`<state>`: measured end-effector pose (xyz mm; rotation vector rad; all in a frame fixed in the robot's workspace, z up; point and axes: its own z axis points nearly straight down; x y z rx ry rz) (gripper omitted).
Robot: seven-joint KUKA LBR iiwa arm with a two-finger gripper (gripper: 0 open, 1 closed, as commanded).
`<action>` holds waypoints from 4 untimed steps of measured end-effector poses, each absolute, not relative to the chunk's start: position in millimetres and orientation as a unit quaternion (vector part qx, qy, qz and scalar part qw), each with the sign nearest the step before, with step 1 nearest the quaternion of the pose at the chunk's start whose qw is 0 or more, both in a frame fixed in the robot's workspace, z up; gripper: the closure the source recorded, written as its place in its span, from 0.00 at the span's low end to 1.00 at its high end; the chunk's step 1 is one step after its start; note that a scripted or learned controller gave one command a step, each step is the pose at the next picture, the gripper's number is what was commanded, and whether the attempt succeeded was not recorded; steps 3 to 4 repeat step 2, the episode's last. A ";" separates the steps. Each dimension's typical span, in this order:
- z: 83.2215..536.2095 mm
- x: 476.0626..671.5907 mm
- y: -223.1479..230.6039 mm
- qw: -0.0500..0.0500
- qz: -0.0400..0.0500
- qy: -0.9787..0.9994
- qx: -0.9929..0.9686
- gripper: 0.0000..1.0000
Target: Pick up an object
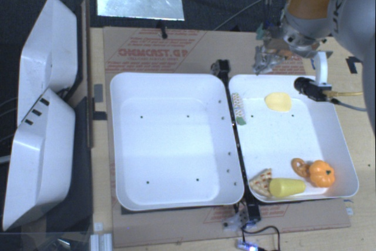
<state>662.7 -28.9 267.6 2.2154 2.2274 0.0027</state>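
Your tool (265, 62) hangs over the far rim of the right bin (343, 144), and from this angle you cannot tell how it is set; nothing shows in its grip. Closest pick is the pale yellow disc-shaped piece (278, 101), lying flat in the far part of that bin, just nearward and a touch right of the tool. It looks a little wider left to right than it is deep, so a grip across its shorter, near-far span seems the better bet.

Everything else sits well apart at the near edge: an orange pumpkin-like toy (322, 173) in the near right corner, a brown pretzel-shaped ring (299, 167) touching its left side, a yellow oblong toy (286, 187) lying left to right, and a tan wedge (261, 181) at its left end. A narrow patterned strip (238, 109) lies along the right bin's left wall.

Around the disc the floor looks open; the far wall is the only close obstacle. The left bin (117, 144) holds nothing to go for.
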 end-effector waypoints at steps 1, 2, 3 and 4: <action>249.3 657.3 25.9 0.000 0.000 0.709 0.705 1.00; 243.8 646.9 80.4 0.000 0.001 0.709 0.705 1.00; 243.8 646.9 80.4 0.000 0.001 0.709 0.705 1.00; 243.8 646.9 80.4 0.000 0.001 0.709 0.705 1.00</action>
